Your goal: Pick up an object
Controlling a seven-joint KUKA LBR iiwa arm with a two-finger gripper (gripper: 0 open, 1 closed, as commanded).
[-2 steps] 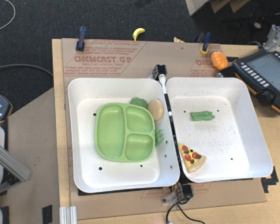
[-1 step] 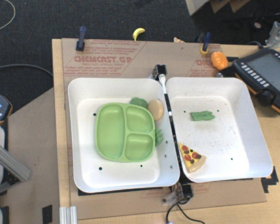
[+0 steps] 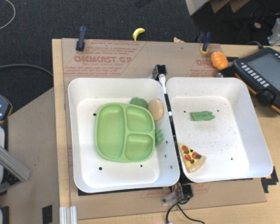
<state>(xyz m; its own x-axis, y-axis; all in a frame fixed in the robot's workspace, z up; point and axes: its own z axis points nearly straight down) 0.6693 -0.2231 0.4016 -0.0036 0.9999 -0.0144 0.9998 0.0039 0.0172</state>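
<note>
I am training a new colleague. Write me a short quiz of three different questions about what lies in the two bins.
1. True or false: the green divided plate lies in the left bin.
2. Which bin holds the pizza slice toy?
A. left
B. right
3. Fill in: the beige egg-shaped object touches the plate's upper ____ corner.

Key: 1 true; 2 B, in the right bin, near its front left corner; 3 right.
</note>
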